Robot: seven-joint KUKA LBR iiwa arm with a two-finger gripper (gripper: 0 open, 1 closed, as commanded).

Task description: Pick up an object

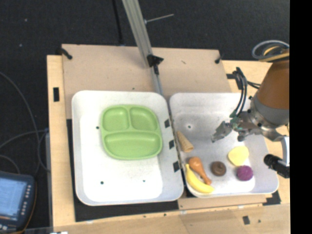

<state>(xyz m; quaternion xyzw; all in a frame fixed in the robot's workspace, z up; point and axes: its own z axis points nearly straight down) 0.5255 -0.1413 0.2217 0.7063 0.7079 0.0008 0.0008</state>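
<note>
the banana (199, 183) lies at the right bin's (195, 106) near rim, below and left of the pincer (229, 132), with the carrot (200, 168) touching it. the brown donut (218, 168), yellow piece (238, 155) and purple ball (244, 172) sit just below the pincer, whose fingers stand apart, clamped on nothing. a cone (184, 141) lies to its left. the green divided plate (131, 132) rests in the left bin (87, 179), well apart.

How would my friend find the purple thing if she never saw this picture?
Look at the right white bin, the one under the gripper, not the one holding the green plate. Go to its near right corner, where small toy foods lie. The purple ball sits just below the pale yellow piece and right of the brown donut; it is the only purple one.
</note>
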